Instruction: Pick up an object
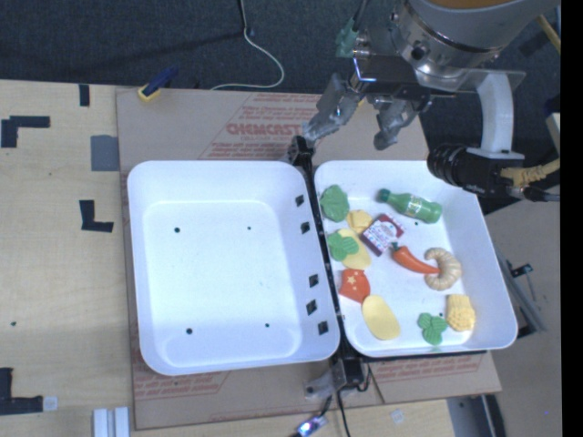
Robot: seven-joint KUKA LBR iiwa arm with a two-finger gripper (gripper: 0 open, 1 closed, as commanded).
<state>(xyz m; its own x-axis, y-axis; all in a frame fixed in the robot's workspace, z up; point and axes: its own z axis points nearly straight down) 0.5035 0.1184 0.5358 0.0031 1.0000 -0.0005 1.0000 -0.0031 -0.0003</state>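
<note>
My gripper (358, 127) hangs high above the back edge of the right bin (492, 271), its two fingers spread open with nothing between them. Below it, in the right bin, lie a green bottle (412, 206), a dark red packet (382, 234), a red chili pepper (414, 260), a tan croissant (444, 268), a corn cob (460, 313), a yellow lemon-like piece (381, 318), a red strawberry (354, 285) and green leafy pieces (334, 202). All of them rest on the bin floor.
The left bin (219, 262) sits beside the right one, with a row of black clips (312, 280) along the shared wall. Both stand on a cardboard sheet (228, 126). A black cylinder (465, 169) juts in at the right bin's back right corner.
</note>
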